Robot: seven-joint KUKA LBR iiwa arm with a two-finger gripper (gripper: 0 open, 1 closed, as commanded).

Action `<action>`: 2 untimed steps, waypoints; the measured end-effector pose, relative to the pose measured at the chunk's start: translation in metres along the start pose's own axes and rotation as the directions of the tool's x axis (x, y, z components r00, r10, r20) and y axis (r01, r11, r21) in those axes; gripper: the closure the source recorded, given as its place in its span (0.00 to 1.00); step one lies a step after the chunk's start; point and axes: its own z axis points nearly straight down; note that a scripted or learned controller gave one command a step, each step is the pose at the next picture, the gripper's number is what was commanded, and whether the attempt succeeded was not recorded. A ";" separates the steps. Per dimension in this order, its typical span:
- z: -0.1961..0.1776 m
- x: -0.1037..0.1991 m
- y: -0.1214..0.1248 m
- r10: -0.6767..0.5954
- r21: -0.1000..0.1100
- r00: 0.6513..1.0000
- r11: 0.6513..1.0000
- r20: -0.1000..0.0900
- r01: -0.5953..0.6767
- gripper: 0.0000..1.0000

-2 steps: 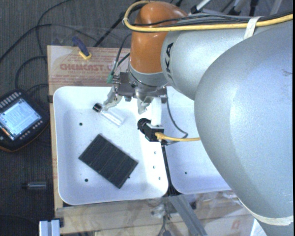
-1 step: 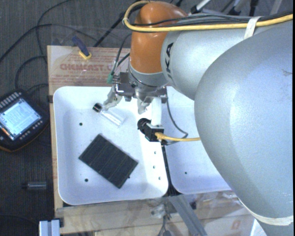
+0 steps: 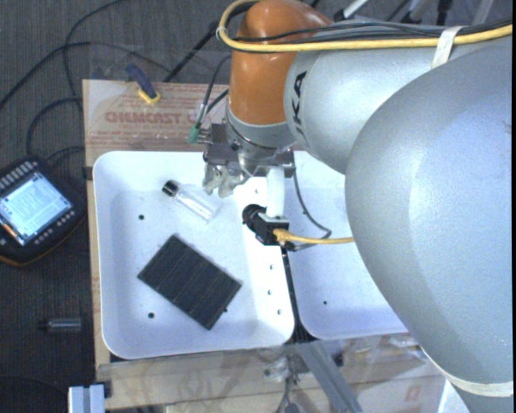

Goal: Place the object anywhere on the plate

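- Two shallow white bins are seen side by side; the left bin (image 3: 120,334) holds the task's things, and the right bin (image 3: 344,317) is largely hidden under the grey arm (image 3: 430,188).
- Nearest the camera in the left bin, a dark square ribbed plate (image 3: 190,281) lies flat, turned at an angle, with nothing resting on it.
- Further back, a small clear vial with a black cap (image 3: 187,198) lies on its side on the bin floor, well apart from the plate.
- Just beyond the vial's right end, the gripper (image 3: 221,181) hangs below the orange wrist band (image 3: 271,67); its fingers appear slightly parted with nothing between them, though the view is too coarse to be sure.
- The step in hand is judged to be the approach to the pick, the vial not yet being held.
- For the next move, the gripper would need to be brought over the vial's middle, lowered astride its narrow body, and closed squarely so that it is not rolled away.
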 end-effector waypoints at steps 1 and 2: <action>0.000 0.000 0.000 0.001 0.000 1.000 1.000 0.001 -0.001 0.00; 0.000 0.000 0.000 0.001 0.000 1.000 1.000 0.001 -0.001 0.00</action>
